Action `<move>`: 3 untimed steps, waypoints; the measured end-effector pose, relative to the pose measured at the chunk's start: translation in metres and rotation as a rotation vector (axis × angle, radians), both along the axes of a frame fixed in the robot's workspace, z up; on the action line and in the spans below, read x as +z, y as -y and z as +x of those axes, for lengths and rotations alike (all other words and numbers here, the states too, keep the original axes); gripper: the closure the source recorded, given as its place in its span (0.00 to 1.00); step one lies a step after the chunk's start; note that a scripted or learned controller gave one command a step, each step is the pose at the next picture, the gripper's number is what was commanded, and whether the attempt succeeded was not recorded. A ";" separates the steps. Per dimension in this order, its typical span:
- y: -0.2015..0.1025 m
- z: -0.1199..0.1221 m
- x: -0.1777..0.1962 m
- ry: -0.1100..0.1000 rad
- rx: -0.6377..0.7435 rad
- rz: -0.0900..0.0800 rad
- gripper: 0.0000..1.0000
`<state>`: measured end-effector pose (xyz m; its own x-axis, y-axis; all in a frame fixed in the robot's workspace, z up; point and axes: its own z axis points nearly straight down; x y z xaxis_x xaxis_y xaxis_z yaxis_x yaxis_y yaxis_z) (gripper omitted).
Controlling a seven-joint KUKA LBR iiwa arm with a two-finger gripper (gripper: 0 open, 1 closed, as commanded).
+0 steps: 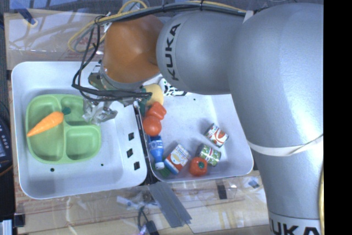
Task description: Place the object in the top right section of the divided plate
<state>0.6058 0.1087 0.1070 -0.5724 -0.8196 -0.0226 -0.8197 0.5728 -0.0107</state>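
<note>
A green divided plate (82, 146) lies in the left bin (71, 179). An orange carrot (45, 123) rests on the plate's left part, its thick end pointing toward the middle ridge. A small dark teal bit (67, 111) shows beside the carrot's thick end. My gripper (98, 113) hangs over the plate's upper right corner, to the right of the carrot and apart from it. Its silver fingers (89, 113) look open, and I see nothing between them. The orange band and grey wrist cover the bin's back right part.
The right bin (242, 157) holds a yellow fruit (155, 93), two red fruits (154, 118), a blue bottle (157, 151), a small carton (177, 158), a red ball (198, 167) and two small cans (213, 145). Black cables (88, 63) loop off the wrist above the left bin.
</note>
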 end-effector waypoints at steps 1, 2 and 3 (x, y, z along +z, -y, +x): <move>-0.004 -0.011 -0.001 0.019 0.335 -0.008 1.00; -0.004 -0.011 -0.002 0.018 0.334 -0.007 0.00; 0.077 -0.044 0.083 -0.016 0.761 -0.018 0.00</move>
<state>0.5618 0.0315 0.1899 0.1510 -0.9885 -0.0022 -0.9885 -0.1510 0.0007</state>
